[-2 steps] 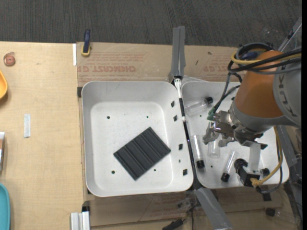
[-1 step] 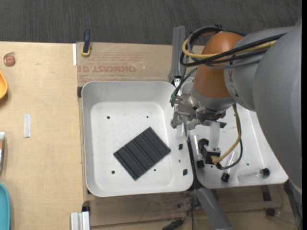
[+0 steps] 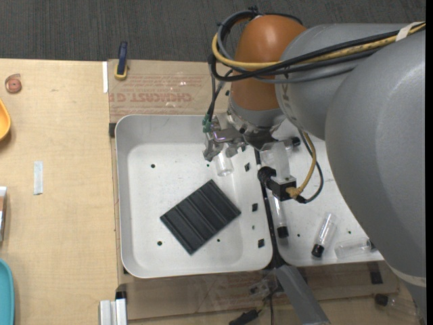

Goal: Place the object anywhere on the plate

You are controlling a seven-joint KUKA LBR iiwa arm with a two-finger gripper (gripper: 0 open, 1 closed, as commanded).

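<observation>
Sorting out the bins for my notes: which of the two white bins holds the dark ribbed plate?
The left bin holds the dark ribbed plate; the right bin holds a small clear tube instead.

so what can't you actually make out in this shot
- Gripper, camera view: the arm's grey wrist and cables cover most of it, so whether the fingers are open or hold anything is unclear.
- Right white bin: the large grey arm hides most of it.
- Small clear tube with a black cap: too small to identify.
- Flat black ribbed plate: fully visible.
</observation>
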